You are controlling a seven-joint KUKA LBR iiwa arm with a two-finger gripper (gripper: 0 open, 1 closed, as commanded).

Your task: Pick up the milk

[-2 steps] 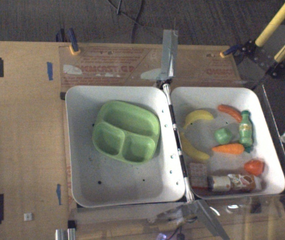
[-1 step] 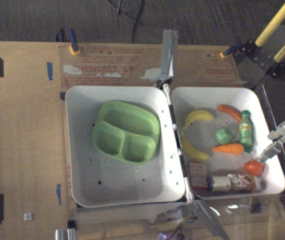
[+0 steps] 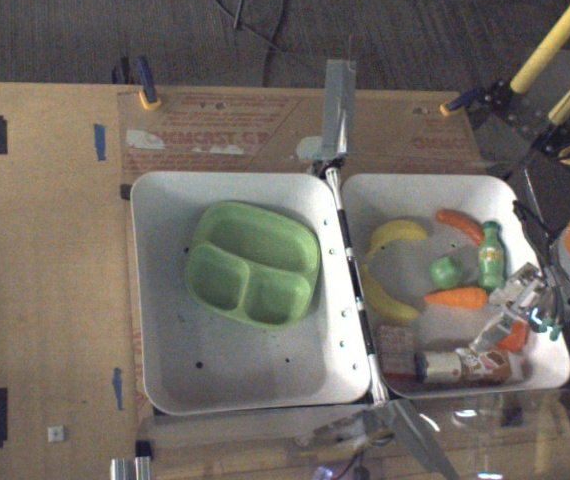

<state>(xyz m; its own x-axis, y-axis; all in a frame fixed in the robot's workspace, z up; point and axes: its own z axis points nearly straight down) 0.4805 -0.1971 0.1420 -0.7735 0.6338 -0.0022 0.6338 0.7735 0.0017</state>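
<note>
The milk looks like the small reddish-white carton (image 3: 397, 348), which lies in the right bin (image 3: 365, 298) near its front left corner. My gripper (image 3: 506, 310) hangs over the right side of that bin, well to the right of the carton. It is open, with nothing between its fingers. A bottle (image 3: 457, 366) with a dark cap and a red label lies on its side between the carton and the gripper. Part of an orange-red item (image 3: 514, 338) shows just below the gripper.
The right bin also holds two yellow bananas (image 3: 397, 236), a carrot (image 3: 456, 298), a green pepper (image 3: 445, 269), a small green bottle (image 3: 491, 255) and an orange sausage (image 3: 460, 224). A green divided plate (image 3: 253, 264) sits in the left bin (image 3: 165, 348).
</note>
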